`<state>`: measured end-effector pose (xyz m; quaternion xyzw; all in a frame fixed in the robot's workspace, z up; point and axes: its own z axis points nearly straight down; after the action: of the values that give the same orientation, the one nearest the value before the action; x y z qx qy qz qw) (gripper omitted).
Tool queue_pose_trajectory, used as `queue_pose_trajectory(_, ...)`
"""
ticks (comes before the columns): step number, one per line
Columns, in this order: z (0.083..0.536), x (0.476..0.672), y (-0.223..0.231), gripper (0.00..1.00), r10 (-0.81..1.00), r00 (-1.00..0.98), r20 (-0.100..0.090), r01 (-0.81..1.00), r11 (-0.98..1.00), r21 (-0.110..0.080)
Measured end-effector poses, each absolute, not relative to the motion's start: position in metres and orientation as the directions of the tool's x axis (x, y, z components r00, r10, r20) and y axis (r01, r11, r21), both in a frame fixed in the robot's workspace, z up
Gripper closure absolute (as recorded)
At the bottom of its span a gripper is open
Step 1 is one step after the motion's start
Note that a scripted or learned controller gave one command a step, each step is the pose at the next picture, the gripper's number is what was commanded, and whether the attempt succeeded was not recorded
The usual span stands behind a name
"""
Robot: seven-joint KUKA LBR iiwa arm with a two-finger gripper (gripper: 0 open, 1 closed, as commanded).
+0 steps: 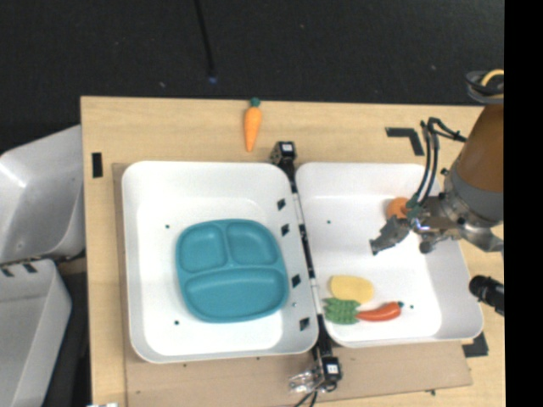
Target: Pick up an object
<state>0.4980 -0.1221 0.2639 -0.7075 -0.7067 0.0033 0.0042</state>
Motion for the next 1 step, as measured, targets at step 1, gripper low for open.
queue_pose_trajectory(1,0.2700,0.5001,-0.1219,0.00,1.000,-0.002,-0.001,1.000,0.002,0.002)
